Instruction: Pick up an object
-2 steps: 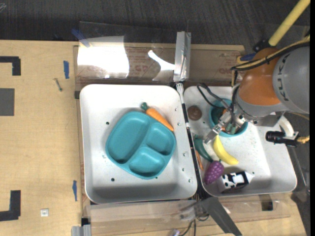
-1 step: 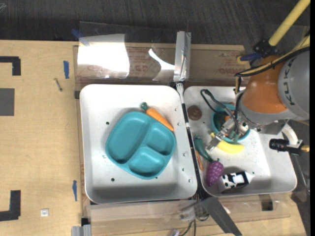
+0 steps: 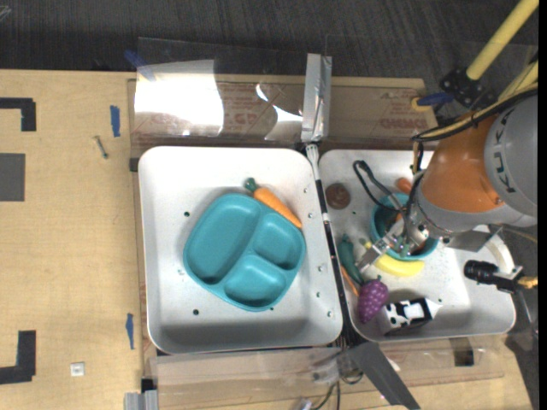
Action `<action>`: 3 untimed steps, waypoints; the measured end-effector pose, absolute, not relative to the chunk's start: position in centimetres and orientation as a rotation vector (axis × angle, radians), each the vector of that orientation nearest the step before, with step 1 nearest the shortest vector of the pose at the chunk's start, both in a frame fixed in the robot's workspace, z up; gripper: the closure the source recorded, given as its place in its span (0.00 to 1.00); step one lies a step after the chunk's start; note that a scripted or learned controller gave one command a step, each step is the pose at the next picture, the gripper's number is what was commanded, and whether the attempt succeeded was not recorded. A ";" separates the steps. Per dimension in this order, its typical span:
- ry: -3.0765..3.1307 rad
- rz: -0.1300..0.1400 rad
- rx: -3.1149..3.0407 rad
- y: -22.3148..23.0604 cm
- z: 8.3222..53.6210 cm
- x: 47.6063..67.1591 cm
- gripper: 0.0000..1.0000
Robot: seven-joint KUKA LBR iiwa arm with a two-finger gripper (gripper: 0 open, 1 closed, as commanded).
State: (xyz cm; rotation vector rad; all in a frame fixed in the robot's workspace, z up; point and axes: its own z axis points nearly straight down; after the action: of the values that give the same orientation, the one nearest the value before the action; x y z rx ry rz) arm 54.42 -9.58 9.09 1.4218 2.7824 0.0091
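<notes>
My gripper (image 3: 382,252) hangs low in the right bin (image 3: 479,310), right over a yellow banana (image 3: 402,266) and beside a teal bowl (image 3: 385,222). Whether anything sits between its fingers is hidden by the wrist. A purple grape bunch (image 3: 372,299) lies near the bin's front left, with a black-and-white cow toy (image 3: 405,313) just right of it. A brown round piece (image 3: 339,196) rests at the bin's back left. The arm's orange band (image 3: 457,178) covers the back of the bin.
The left bin (image 3: 171,178) holds a teal divided plate (image 3: 246,249) with an orange carrot (image 3: 278,206) leaning on its far rim. A green-and-orange item (image 3: 347,263) lies along the right bin's left wall. A black cable (image 3: 367,184) loops near the bowl.
</notes>
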 end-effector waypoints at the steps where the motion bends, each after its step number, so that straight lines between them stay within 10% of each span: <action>1: 2.825 0.002 1.350 -14.8 14.8 58.0 0.00; 2: 2.749 0.014 1.452 -14.8 9.9 55.9 0.00; 3: 2.425 0.001 1.992 -10.6 8.8 66.3 0.00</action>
State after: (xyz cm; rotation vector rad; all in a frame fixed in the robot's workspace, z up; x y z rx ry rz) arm 66.30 -10.58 8.81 1.9920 2.4254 0.0013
